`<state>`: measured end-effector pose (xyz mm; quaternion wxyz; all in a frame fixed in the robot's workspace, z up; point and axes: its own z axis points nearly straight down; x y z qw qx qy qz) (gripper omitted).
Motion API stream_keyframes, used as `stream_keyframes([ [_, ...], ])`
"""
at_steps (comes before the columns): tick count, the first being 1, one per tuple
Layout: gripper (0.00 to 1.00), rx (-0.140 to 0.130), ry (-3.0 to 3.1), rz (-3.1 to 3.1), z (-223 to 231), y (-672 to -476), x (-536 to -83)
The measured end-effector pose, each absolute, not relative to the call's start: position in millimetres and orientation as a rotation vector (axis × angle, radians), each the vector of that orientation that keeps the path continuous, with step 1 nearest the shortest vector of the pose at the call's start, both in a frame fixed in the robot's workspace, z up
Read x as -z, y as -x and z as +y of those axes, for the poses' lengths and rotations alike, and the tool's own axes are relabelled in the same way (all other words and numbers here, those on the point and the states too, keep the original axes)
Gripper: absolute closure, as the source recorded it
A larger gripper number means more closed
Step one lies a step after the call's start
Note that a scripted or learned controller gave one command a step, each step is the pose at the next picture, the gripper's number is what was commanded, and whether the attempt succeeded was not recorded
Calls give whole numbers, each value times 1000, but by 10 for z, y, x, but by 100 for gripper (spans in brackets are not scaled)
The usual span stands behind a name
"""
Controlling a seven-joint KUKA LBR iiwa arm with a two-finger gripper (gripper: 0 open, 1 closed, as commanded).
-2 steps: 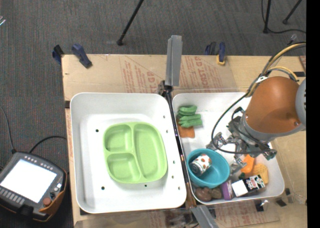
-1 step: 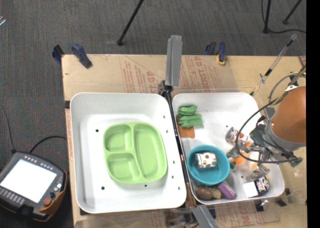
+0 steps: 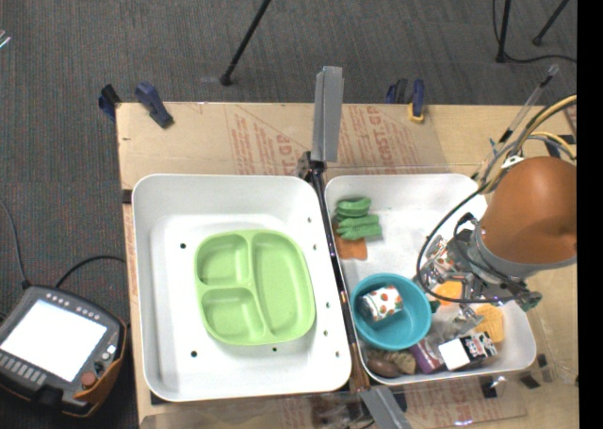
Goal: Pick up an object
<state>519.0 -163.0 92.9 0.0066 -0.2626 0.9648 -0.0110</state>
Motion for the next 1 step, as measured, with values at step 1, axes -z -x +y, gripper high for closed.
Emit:
stream_keyframes([
  [1,100,30,827,3012,-1592,-5212,-1032],
])
